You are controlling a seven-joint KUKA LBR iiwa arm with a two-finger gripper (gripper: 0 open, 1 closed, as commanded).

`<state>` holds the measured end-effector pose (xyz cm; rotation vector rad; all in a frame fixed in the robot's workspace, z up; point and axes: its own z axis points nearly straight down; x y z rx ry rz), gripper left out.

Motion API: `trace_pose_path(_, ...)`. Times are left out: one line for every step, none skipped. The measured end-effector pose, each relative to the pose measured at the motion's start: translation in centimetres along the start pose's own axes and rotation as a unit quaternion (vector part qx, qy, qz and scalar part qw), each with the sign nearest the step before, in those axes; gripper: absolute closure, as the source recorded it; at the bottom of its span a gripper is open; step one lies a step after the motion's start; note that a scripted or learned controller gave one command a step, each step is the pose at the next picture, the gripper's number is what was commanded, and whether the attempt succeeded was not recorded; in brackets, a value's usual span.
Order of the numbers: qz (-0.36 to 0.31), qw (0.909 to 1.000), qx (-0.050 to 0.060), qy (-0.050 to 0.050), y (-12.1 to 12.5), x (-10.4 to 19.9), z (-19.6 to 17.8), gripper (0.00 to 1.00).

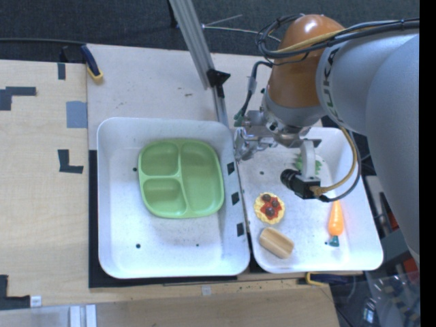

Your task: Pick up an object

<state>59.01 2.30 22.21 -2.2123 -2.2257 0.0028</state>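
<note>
Left bin: green tray | right bin: tart, bread, carrot

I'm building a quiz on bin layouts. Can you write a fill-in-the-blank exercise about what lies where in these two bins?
1. The green plate lies in the ____ bin.
2. The plate has ____ compartments.
3. The carrot lies in the ____ bin.
4. The tart lies just above the ____.

Missing words: left; three; right; bread roll

The claw is at the right bin's upper left corner.
</note>
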Motion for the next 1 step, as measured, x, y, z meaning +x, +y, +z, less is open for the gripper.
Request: trace_pose_path(0.000,1.0000,0.000,0.000,-1.52,4.99,0.85,1.00)
